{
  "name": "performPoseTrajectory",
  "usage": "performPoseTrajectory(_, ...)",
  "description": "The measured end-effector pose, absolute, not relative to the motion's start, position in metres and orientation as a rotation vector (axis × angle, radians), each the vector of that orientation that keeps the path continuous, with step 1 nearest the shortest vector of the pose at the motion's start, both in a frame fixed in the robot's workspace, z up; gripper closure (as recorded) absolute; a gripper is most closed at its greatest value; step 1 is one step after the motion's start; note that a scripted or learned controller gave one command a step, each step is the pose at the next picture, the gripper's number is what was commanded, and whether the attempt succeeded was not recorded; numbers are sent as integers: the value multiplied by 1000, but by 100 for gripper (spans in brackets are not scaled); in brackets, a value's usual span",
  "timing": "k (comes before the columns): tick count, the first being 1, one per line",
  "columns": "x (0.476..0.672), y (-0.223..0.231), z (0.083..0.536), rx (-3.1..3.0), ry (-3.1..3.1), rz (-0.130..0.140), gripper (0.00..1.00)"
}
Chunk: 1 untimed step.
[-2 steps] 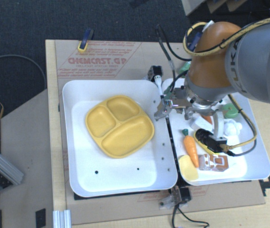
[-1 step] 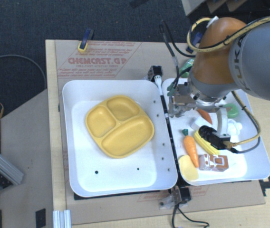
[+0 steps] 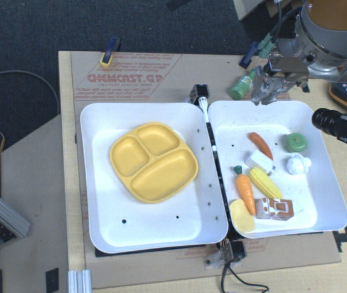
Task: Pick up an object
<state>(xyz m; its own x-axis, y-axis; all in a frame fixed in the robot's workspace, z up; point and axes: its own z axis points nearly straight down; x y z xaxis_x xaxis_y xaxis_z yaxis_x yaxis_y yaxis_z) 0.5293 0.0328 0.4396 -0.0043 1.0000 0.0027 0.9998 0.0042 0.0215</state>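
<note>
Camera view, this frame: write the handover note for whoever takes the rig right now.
Gripper: above the right bin's far rim, nothing seen between its fingers; open or shut unclear.
Right bin: two carrots, corn, green round piece, white pieces, a brown-and-white packet.
Left bin: yellow divided plate.
Done: no pick visible.
Left: descend, grasp one object, lift.

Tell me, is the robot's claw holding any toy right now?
No. The gripper hangs above the far edge of the right bin with nothing between its fingers. The toys lie in the bin.
</note>
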Motion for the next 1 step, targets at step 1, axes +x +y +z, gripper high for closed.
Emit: performPoseTrajectory(1,477,47,407,2222,2227,-5,100)
